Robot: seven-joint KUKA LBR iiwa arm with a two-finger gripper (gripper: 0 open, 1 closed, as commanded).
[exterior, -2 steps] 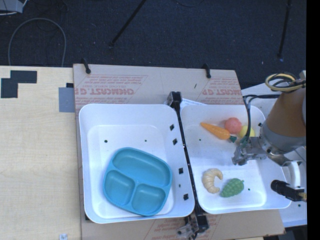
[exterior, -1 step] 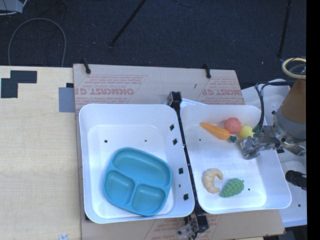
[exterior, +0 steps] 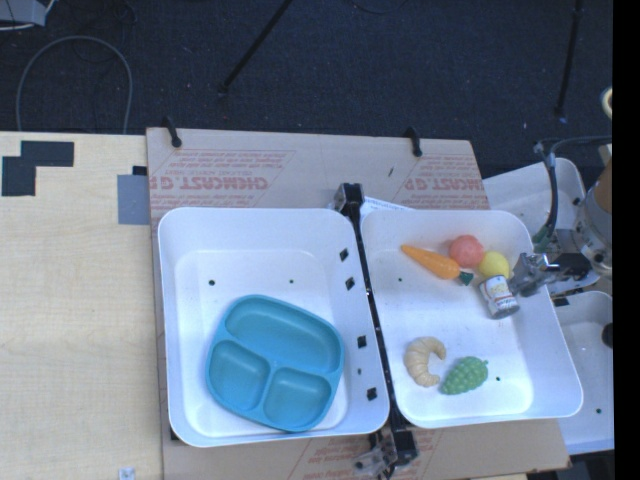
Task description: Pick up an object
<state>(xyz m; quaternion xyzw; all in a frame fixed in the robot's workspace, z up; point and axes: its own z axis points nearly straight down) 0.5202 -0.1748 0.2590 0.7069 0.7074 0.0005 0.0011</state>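
The arm is reaching in from the right, and its gripper is hovering at the right rim of the right bin, with the metal fingertips just beside a small can. The can, silver with a white label, is lying tilted against the bin's right wall, and whether the fingers are spread or pressed together is not something this view is giving away; nothing is showing clearly between them. Just to the far left of the can, a yellow lemon is sitting beside a pinkish-red round fruit, the two touching or nearly so. A carrot is lying at a slant to their left, its green end pointing toward the can. Nearer the camera, a pale croissant is curling in the middle of the bin floor, and a bunch of green grapes is resting right beside it on the right. Over in the left bin, a blue divided plate is lying flat, taking up the near part of the floor, well apart from all the action. Both bins are sitting side by side on a cardboard sheet that is covering the bench.
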